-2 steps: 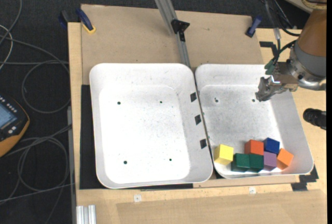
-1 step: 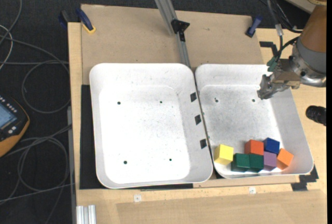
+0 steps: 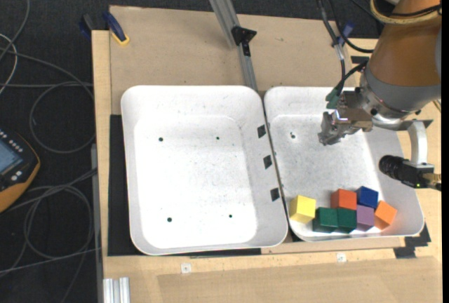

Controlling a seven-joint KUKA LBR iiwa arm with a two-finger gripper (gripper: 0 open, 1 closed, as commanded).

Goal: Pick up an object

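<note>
You are looking down on a tan counter (image 3: 175,35) that is carrying two shallow white bins side by side, the left bin (image 3: 140,102) and the right bin (image 3: 309,95) touching along their inner rims, while a black mat (image 3: 116,182) is showing beneath the left one.

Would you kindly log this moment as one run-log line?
gripper: above right bin, nothing seen held | blocks: clustered at near edge | left bin: beside it
</note>
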